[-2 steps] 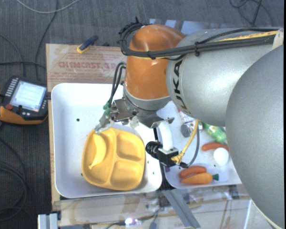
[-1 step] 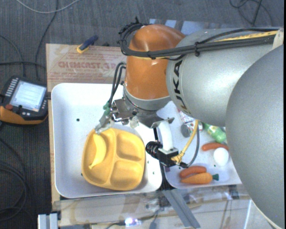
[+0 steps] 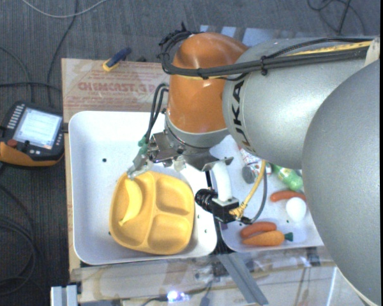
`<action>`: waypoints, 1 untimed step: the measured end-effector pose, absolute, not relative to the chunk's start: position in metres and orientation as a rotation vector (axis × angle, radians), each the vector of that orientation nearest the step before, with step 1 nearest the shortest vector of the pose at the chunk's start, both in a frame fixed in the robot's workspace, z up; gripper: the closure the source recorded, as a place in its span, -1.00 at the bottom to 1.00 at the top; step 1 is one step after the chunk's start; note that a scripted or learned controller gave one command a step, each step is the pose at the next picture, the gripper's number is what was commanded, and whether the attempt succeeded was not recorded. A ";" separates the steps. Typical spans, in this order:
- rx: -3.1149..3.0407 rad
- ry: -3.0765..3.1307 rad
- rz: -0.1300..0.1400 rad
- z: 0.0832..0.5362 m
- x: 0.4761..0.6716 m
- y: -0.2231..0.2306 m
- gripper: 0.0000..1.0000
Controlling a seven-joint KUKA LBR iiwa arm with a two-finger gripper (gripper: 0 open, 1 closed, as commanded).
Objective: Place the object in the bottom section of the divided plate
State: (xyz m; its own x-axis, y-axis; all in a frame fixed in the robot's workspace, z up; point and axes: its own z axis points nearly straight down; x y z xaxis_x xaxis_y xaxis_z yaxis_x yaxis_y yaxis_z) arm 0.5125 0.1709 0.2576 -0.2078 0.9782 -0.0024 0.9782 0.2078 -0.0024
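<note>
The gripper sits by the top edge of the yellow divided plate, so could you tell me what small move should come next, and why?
Probably a short shift toward the near side of the divided plate. The gripper hangs at the plate's far rim in the left bin, above the long upper compartment, while the bottom section lies nearer the camera. I cannot tell whether it carries anything, so check that before any release.

Left edge of frame: teach pendant [image 3: 27, 134] on dark carpet. Lower right: two carrots [image 3: 263, 233], white egg [image 3: 296, 208], green item [image 3: 288, 177].
</note>
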 end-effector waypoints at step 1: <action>1.977 2.441 -0.005 0.258 0.512 0.171 -1.00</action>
